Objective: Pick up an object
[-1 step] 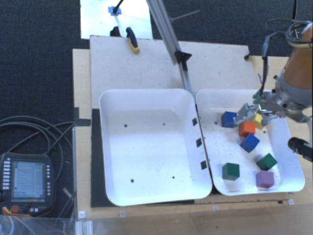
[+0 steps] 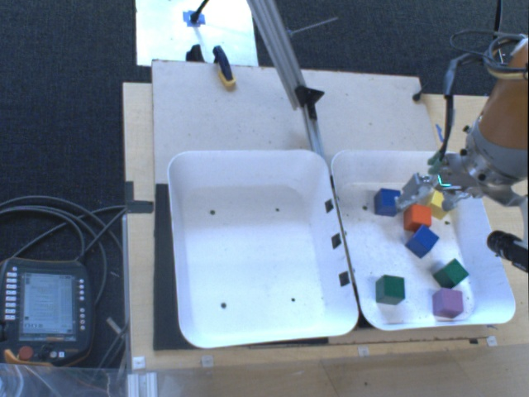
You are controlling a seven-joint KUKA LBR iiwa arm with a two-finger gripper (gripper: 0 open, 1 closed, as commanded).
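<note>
My gripper (image 2: 423,190) hangs low over the right bin (image 2: 488,304), just beside the yellow cube (image 2: 438,202) — grip state? can't tell — lining up a grab, I'd guess.

The gripper (image 2: 430,190) is covering most of the yellow block (image 2: 438,203) — the arm (image 2: 506,122) is running off the right edge.

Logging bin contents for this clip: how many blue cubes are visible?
2, both in the right white bin: one blue cube near its upper-left area, another blue cube just below the orange cube. The gripper may hide others.
</note>
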